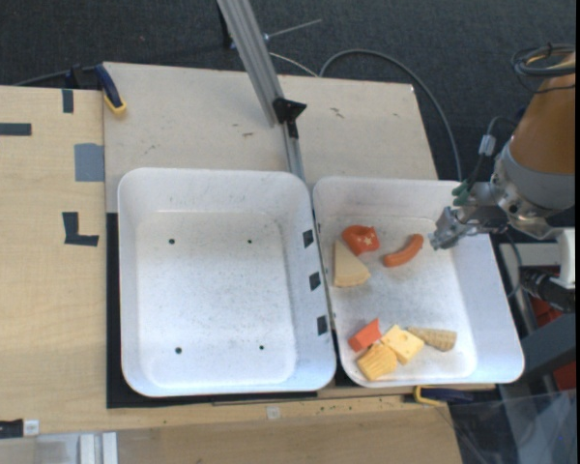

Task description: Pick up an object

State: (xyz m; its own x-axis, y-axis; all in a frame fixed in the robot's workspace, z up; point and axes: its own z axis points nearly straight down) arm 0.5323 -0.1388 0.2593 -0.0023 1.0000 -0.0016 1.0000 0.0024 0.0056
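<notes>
Closest to the gripper [448,230] lies a small curved orange-red sausage-shaped toy [403,251], smooth and glossy, resting on the floor of the right-hand shallow white bin [483,303] in its upper middle part. It sits just to the left of and slightly below the gripper's dark grey tip, apart from it and not touching. Left of the sausage, a rounded red tomato-like piece [361,239] rests against the top of a pale tan wedge shaped like a slice of bread [349,267]. Further down the same bin, well apart from the gripper, a cluster gathers near the front wall: a small orange-red block [365,334], a yellow cube-like piece [400,342], an orange-yellow ridged block [377,362] and a tan cone-shaped piece [435,337] lying on its side. The arm's grey wrist with its orange band [546,133] reaches in from the right and is cut off at the frame's edge. Nothing sits between the gripper's tips, but they are small, dark and blurred together, so whether they are spread or closed cannot be told. The left-hand shallow white bin [135,259] shows a speckled floor with four small dark dots. A slanted silver metal pole [256,51] crosses the pale wooden bench [39,259] toward the seam between the bins.
</notes>
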